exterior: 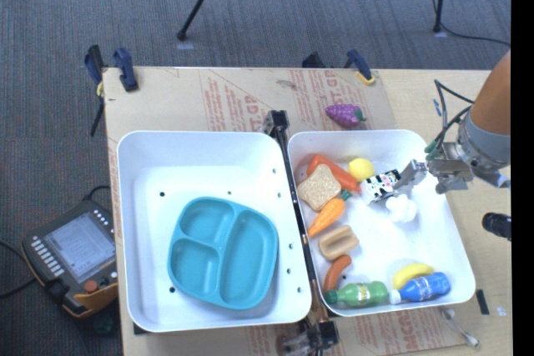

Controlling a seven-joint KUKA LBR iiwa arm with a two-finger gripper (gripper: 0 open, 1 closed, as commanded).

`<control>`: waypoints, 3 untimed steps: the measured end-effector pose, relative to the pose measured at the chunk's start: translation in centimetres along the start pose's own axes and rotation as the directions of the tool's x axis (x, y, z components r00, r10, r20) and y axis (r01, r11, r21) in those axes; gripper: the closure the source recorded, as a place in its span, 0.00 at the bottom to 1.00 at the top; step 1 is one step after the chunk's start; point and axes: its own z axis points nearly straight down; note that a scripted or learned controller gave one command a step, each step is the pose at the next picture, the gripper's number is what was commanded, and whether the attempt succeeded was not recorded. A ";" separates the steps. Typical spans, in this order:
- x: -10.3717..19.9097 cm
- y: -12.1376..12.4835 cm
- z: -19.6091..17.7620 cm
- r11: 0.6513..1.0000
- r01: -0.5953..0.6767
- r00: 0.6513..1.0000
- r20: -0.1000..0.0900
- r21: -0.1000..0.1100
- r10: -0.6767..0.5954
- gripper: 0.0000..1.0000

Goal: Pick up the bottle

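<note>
I'm looking at two candidates for the bottle, both lying on their sides along the near wall of the right bin [457,223]: a green bottle [360,294] and, just beside it toward the bin's near right corner, a blue bottle [425,288] with a white cap. Taking the green bottle as my landmark, a banana [411,273] is lying right against the blue bottle's upper side, and a sausage [337,271] is sitting just above the green one's neck end. I'm judging both bottles to be small toy pieces: light, stiff plastic, smooth and rounded, so they are likely to roll or squirt out of a pinch. I would be taking hold across the middle of the body, fingers straddling the short axis, not at the tapered neck. The wall close behind leaves little room for a finger on that side.

The gripper [409,175] is hanging well above and to the right of the green bottle, near the bin's far right side, beside a cow-patterned toy [384,184] and a white lump [402,208]. The arm [488,137] is reaching in low from the right. I'm unable to tell its open or closed state.
</note>
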 end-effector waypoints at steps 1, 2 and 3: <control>0.0 0.1 -1.0 1.000 0.002 1.000 -0.001 0.000 -0.002 1.00; -1.4 -9.5 -6.8 0.976 -0.216 0.976 0.000 0.000 0.216 1.00; -0.5 -9.4 -10.9 0.799 -0.602 0.799 0.000 -0.001 0.602 1.00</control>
